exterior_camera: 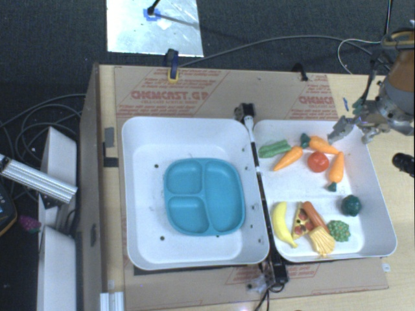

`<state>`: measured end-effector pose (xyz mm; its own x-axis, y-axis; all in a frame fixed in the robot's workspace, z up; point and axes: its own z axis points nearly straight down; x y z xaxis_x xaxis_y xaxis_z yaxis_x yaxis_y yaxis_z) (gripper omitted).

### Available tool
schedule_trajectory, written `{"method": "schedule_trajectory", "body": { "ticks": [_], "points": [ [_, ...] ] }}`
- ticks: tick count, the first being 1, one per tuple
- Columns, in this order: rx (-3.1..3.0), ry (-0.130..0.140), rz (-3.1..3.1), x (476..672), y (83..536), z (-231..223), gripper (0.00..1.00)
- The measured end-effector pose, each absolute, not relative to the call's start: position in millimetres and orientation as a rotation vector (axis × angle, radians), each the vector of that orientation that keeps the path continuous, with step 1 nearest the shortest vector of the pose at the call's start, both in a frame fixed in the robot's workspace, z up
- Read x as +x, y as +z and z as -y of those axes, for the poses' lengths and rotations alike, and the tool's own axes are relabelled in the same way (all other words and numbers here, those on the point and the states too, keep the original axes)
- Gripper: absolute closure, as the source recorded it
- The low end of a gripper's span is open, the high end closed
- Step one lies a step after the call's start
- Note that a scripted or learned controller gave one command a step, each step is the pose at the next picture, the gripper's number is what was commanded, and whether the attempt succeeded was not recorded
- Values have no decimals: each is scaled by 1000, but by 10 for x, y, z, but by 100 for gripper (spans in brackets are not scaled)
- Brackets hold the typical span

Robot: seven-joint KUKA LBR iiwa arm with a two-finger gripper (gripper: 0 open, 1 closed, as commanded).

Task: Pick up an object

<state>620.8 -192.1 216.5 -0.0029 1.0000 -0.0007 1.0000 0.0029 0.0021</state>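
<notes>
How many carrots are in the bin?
3, all in the right bin: one carrot beside the green pepper, one at the back above the tomato, one right of the tomato. None seem hidden.

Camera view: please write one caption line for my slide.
Gripper open above right bin of toy food; blue tray in left bin.

From my station I saw the bench (194, 86) topped with a tan board printed in red lettering. Two shallow white bins sat directly on it, side by side and touching along their inner edges. The left bin (139, 193) lay nearer the board's left edge, the right bin (376, 225) reached almost to its right edge. A small yellow and blue clamp (172, 65) gripped the board's far edge.
</notes>
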Motion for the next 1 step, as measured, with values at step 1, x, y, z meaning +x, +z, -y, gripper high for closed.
{"method": "schedule_trajectory", "body": {
  "ticks": [1],
  "points": [
    [2216,2,-2227,6454,1559,1693,0]
  ]
}}
